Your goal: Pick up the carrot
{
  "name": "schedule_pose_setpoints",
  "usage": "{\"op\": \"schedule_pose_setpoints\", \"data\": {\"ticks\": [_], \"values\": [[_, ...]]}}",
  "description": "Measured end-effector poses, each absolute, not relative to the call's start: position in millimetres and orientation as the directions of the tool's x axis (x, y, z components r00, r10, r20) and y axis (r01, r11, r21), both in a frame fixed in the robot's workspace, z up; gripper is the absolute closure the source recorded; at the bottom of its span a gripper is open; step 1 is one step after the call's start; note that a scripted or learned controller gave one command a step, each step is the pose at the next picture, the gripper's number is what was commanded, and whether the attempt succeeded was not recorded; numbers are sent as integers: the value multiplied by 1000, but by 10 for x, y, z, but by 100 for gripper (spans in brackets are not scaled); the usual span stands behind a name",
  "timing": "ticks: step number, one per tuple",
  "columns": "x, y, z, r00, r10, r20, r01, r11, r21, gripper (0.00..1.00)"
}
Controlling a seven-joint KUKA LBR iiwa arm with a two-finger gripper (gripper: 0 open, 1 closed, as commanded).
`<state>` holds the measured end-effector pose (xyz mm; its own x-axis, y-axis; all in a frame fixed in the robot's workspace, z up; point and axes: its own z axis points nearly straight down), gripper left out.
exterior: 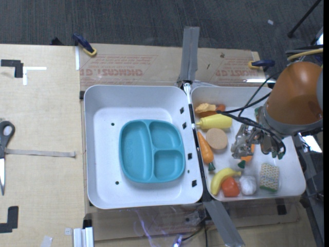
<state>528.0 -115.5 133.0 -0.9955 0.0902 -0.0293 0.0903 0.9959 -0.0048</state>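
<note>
Metal-grey and cluttered with cable, the gripper (241, 147) is seen low over the middle of the right bin (293, 187), under the orange band (295, 94) of the arm. A small orange piece with a green tip (244, 160) is seen right at its fingertips, but whether it is clamped or merely lying beneath cannot be told, and whether the hand is spread or pressed together cannot be told either.

Just left of the gripper a round tan slice (217, 139) is found, and above it a yellow bottle-like piece (215, 121) with a small orange-and-red item (209, 107) near the bin's far left corner. Near the front edge a banana (222, 177), a tomato (231, 188), a white bulb (248, 185) and a pale corn cob (269, 176) are grouped.

The carrot (205, 147) is taken to be the long orange body lying against the right bin's left wall, thick end toward the far edge, with what appears to be a green stalk at the near end. It is judged to be a light, stiff plastic toy, smooth and likely slippery, so a tapered end would tend to squirt out of a pinch. A hold across the thicker upper half is advised, fingers set crosswise to its length; little room is left on the wall side, and the tan slice crowds the other.

The left bin (97, 153) carries a blue divided plate (152, 151).
</note>
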Motion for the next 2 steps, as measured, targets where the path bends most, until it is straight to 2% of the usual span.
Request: {"op": "schedule_pose_setpoints", "data": {"ticks": [1, 2], "values": [[5280, -1153, 1329, -996, 90, -29, 90, 996, -5, 0], [5714, -1555, 925, -830, 558, -4, 558, 830, 0, 0]]}}
